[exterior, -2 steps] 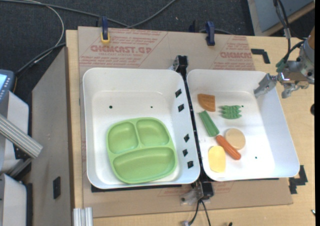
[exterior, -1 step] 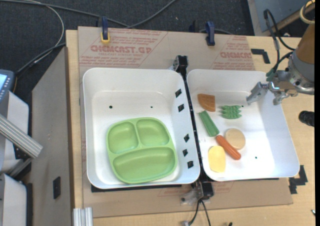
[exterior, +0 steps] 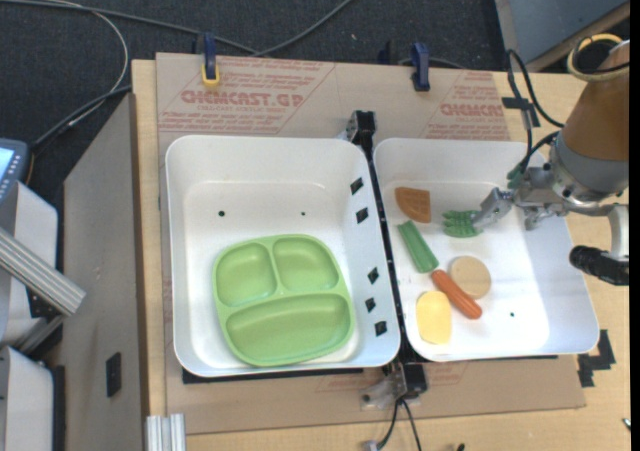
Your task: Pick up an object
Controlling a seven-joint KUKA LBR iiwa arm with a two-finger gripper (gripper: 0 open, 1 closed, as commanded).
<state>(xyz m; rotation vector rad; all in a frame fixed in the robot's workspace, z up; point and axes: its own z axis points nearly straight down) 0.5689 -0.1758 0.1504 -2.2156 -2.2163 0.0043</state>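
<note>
Arm in from right, gripper [exterior: 487, 211] low over right bin [exterior: 560, 324], tips right beside small green leafy piece [exterior: 459, 224]. Whether claw is open or closed: cannot tell. Nothing visibly held.

Other candidates close by: brown wedge [exterior: 414, 204], green pod [exterior: 418, 245], round tan disc [exterior: 470, 276], orange sausage [exterior: 457, 294], yellow piece [exterior: 433, 318]. Left bin [exterior: 200, 189] holds green divided tray [exterior: 284, 297].

Risks: leafy piece looks flat and thin, could slip out or get nudged toward pod. Descent too deep, tips scrape bin floor.
</note>
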